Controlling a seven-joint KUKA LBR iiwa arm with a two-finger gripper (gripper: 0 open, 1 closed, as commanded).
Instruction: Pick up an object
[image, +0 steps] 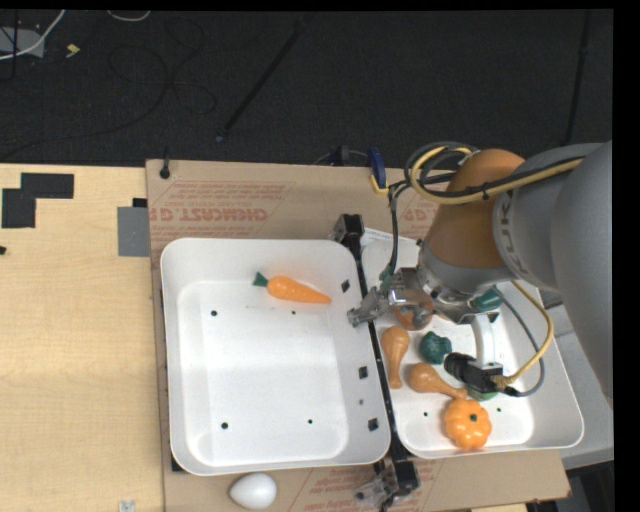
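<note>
- In the right white bin (560, 425), under the arm, lie several small toys: two tan, pear-shaped gourds, one (396, 352) near the divider and one (430, 379) just right of it, a dark teal lump (434, 347) between them, and a round orange pumpkin (467, 423) with a ribbed skin nearest the front wall.
- The pincer (398, 308) hangs low over the back of this bin, just above the first gourd; whether it is released or clenched, I cannot tell, and nothing visibly sits in it.
- The grey arm with its orange band (470, 215) reaches in from the right, trailing yellow and black cables.
- The left white bin (190, 400) holds an orange plastic carrot with a green top (291, 289), lying flat near the back wall.
- A white egg (252, 490) rests on the desk (70, 350), just outside the left bin's front edge.
</note>
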